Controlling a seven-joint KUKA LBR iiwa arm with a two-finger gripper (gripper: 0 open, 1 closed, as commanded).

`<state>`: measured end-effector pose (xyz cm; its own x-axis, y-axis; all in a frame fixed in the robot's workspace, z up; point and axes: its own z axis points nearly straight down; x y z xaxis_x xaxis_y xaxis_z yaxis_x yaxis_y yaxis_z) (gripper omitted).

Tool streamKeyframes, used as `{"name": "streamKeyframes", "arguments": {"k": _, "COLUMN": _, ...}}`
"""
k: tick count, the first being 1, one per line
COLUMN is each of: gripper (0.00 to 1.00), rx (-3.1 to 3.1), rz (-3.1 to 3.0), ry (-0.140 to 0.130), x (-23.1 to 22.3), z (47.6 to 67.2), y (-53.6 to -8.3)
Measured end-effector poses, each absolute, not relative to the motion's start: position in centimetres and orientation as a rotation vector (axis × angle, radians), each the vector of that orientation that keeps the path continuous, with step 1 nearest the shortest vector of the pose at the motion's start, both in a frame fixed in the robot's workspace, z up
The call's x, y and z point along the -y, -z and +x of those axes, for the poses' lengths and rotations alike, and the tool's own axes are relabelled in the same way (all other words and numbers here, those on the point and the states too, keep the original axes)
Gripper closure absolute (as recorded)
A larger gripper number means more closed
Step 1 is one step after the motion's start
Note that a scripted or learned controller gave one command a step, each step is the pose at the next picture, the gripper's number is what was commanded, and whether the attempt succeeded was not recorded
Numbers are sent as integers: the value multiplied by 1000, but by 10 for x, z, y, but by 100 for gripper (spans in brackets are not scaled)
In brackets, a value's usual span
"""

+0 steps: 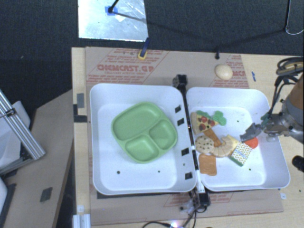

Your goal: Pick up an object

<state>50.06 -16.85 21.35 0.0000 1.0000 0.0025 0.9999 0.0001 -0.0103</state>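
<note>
Toy food (216, 141) fills right bin (273, 172); cardboard (126, 65) reads "CHEMCAST GP".

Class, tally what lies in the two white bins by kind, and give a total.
Green divided plate, left bin: 1
Pizza slice: 1
Cookie: 1
Orange cracker: 1
Patterned block: 1
Red piece: 1
Total I can separate: 6

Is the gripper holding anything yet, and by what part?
It cannot be told. The gripper is low in the right bin, beside a red piece and a patterned block, its tip too blurred.
</note>
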Motion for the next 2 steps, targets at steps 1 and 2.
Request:
{"name": "streamKeyframes", "arguments": {"k": 1, "gripper": 0, "rx": 2226, "rz": -2218, "ry": 1, "x": 168, "z": 503, "y": -219}}
{"name": "streamKeyframes", "arguments": {"k": 2, "gripper": 0, "rx": 2220, "rz": -2217, "ry": -3, "x": 167, "z": 498, "y": -158}}
